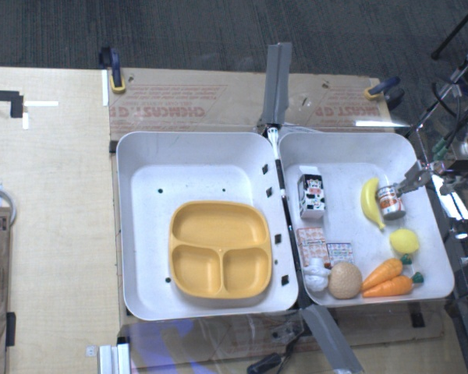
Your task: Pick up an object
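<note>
The right bin (339, 148) holds several objects. A small black-and-white milk carton (312, 196) stands near its left wall. A yellow banana (369, 202) lies beside a small can (388, 202) with a red label. Below them are a lemon (404, 241), two orange carrots (388, 279), a brown potato (345, 280), a white lump (317, 274) and two printed packets (324, 248). My gripper (412, 181) reaches in over the bin's right rim as a thin grey shape, its tip just right of and above the can.
The left bin (140, 209) holds a yellow three-part plate (221, 249). A grey upright post (277, 84) stands behind the seam between the bins. Clamps and cardboard lie along the back edge. Cables and metal parts crowd the right side.
</note>
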`<act>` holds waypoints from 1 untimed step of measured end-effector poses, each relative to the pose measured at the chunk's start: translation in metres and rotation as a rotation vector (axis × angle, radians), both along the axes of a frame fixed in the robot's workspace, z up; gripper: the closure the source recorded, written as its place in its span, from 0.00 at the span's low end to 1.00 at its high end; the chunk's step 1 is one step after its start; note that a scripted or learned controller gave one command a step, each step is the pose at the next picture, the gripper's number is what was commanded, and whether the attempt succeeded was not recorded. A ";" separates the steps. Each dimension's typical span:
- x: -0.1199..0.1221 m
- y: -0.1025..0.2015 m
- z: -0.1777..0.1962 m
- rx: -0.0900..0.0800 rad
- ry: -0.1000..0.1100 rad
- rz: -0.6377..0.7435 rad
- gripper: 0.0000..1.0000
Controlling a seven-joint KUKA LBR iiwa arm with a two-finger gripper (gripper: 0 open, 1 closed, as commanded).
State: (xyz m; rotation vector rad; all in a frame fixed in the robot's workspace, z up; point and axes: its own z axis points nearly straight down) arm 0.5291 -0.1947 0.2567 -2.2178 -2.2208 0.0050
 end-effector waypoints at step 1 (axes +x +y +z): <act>0.039 -0.003 -0.085 0.001 0.000 0.082 0.00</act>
